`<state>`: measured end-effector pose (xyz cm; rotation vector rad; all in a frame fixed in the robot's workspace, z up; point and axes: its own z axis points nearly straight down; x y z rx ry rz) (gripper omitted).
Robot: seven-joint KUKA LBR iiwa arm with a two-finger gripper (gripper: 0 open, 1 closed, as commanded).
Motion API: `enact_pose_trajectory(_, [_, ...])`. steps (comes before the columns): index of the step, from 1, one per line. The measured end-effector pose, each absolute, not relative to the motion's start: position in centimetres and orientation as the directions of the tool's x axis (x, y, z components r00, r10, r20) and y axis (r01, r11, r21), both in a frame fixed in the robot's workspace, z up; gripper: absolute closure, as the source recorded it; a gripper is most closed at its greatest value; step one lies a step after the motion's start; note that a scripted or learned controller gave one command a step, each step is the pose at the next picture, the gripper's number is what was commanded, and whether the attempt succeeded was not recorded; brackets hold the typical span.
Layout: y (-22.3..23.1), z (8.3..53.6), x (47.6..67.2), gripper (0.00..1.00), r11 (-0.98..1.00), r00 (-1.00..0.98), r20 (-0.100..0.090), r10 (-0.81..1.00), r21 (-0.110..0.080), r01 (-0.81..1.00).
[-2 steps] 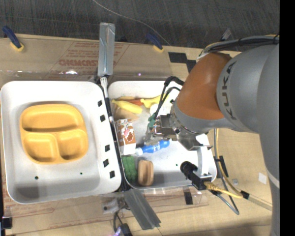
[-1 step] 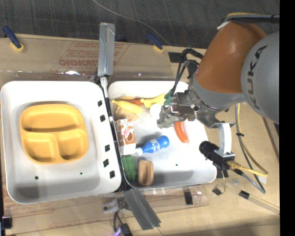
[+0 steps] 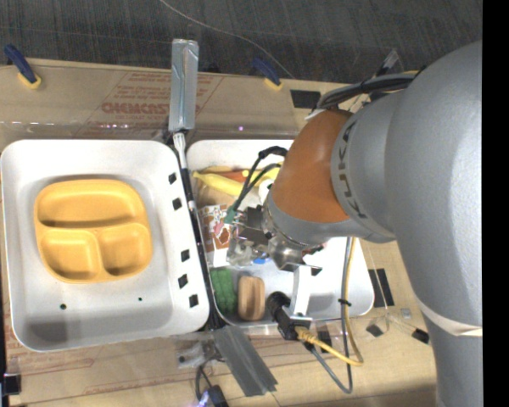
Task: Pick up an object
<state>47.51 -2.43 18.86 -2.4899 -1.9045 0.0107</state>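
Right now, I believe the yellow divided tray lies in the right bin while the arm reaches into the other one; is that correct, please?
Not quite: the yellow divided tray lies in the left bin, as the camera view shows. The arm does reach into the other one, the right bin, over the small items there.

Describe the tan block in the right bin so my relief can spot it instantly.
Start at the right bin, under the arm. Go to its near left corner: the tan block stands there, touching a green object. It is the plain, rounded, wood-coloured one.
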Motion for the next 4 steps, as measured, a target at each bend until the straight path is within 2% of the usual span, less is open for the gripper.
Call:
enact_pose_trajectory(1, [1.0, 29.4, 49.2, 1.0, -0.381, 0.381, 0.003, 0.925, 0.001, 0.925])
enact_pose_trajectory(2, [0.3, 38.4, 53.2, 1.0, -0.419, 0.419, 0.001, 0.908, 0.001, 0.908])
enact_pose_trajectory(3, [-5.1, 47.4, 61.0, 1.0, -0.233, 0.233, 0.0, 0.972, 0.002, 0.972])
enact_pose_trajectory(4, [-4.4, 44.2, 57.5, 1.0, -0.244, 0.244, -0.001, 0.97, -0.005, 0.97])
